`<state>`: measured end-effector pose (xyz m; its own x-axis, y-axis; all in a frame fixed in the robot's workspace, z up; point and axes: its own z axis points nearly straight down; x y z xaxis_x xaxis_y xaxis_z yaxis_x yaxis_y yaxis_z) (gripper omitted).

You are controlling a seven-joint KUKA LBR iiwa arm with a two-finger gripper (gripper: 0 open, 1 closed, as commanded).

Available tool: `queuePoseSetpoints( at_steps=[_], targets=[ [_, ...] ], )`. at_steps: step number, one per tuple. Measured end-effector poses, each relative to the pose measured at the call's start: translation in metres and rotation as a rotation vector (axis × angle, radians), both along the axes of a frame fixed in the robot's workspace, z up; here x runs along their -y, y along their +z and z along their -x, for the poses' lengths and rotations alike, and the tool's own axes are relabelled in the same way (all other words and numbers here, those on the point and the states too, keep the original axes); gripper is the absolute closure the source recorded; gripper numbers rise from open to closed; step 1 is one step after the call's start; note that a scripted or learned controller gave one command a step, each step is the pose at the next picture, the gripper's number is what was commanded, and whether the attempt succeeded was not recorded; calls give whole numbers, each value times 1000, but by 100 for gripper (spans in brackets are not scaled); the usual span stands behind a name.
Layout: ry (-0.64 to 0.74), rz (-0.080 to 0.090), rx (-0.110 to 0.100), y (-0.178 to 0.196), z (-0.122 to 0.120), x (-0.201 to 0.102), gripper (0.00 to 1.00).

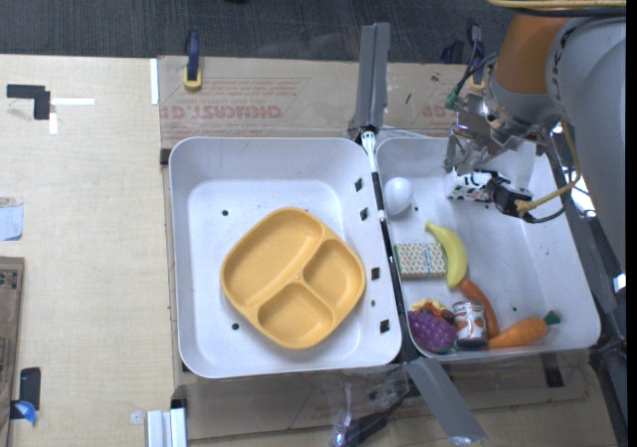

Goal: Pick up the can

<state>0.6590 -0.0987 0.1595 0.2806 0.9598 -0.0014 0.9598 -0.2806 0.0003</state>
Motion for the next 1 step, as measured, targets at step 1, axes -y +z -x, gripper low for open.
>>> queuePoseSetpoints(
  at_steps=[1],
  targets=[
    [35, -1, -3, -69, 55, 8, 0]
  ],
)
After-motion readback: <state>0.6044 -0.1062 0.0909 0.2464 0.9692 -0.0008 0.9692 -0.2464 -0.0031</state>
